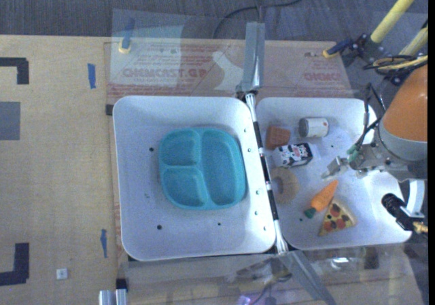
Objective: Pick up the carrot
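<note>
**Mia:** What is on the bench (54, 181)?

**Ben:** Two white bins side by side. The left bin (136, 229) sits in the middle of the frame. A blue plate (202, 168) with three parts lies in it.

**Mia:** And the right bin (380, 229)?

**Ben:** It is at the right of the frame. It has lots of small things. The carrot (322, 198) lies in the lower half of that bin. Its orange tip points up and to the right, and its green end points down and to the left.

**Mia:** What is next to the carrot?

**Ben:** A toy pizza slice (338, 219) is just below it, very close. A tan round thing (285, 184) is to its left. Higher up are a brown thing (277, 136), a black and white box (294, 154) and a small can (313, 127) lying on its side.

**Mia:** Where is the arm (408, 120)?

**Ben:** It comes in from the right edge. The gripper (342, 164) is over the right bin, just above and to the right of the carrot tip.

**Mia:** Is it holding the carrot?

**Ben:** No, the carrot lies in the bin. I cannot tell if the gripper is open or closed.
</note>
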You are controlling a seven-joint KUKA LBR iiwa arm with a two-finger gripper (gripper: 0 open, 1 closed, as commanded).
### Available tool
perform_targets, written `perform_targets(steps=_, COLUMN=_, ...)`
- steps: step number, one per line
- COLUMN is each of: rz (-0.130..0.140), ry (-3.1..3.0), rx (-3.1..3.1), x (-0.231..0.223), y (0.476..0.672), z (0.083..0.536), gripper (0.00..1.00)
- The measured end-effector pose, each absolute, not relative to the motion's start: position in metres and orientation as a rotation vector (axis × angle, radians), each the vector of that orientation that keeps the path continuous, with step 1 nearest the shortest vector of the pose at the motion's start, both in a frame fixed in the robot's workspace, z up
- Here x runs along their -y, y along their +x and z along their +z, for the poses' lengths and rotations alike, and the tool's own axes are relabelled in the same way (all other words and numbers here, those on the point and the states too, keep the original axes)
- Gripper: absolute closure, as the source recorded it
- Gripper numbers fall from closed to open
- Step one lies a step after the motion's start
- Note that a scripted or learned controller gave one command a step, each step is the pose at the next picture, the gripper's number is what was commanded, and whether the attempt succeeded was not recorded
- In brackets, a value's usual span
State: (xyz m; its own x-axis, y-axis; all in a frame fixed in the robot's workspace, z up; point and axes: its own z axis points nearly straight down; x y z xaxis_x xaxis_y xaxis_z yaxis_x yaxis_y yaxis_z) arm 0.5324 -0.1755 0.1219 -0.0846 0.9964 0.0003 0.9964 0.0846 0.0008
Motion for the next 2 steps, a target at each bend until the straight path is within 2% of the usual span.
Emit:
perform_targets(steps=1, rz=0.006, ry=2.131, rx=-2.297, x=0.123, y=0.496, z=0.088, gripper=0.00)
perform_targets(steps=2, rz=0.007, ry=2.137, rx=-2.282, x=0.129, y=0.496, z=0.098, gripper=1.00)
